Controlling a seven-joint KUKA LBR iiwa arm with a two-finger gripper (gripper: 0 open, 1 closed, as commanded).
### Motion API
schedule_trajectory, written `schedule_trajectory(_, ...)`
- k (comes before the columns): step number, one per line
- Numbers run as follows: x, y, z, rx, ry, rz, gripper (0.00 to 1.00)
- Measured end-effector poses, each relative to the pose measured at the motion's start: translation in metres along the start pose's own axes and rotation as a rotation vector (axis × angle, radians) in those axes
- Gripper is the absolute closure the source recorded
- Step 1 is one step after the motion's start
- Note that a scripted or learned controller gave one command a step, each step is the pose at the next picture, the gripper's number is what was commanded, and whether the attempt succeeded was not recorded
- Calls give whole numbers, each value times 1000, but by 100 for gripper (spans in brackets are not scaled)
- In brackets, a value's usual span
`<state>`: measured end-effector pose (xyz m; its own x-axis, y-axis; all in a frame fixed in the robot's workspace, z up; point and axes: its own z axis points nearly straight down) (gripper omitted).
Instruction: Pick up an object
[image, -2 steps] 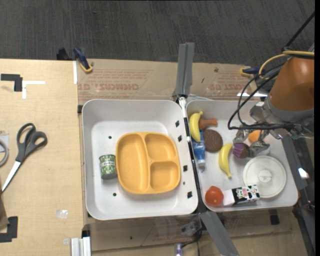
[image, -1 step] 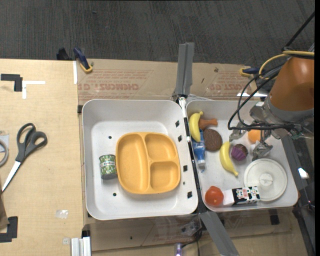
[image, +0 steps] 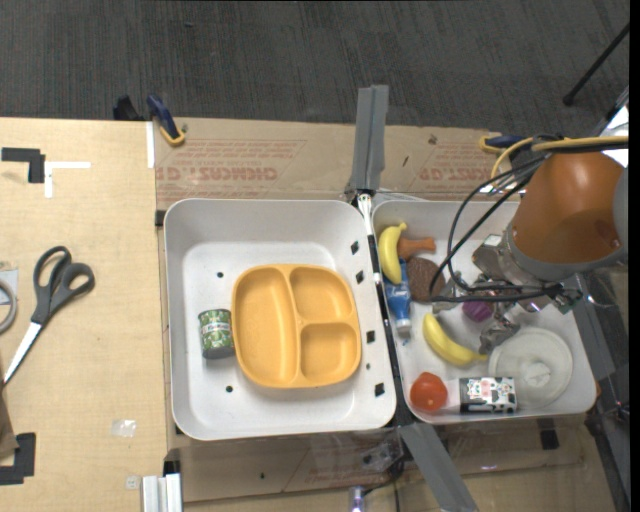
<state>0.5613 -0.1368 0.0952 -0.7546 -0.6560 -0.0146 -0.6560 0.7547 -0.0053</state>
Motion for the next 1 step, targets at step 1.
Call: schedule_trajectory(1, -10, -32, 2, -1, 9, -100, 0)
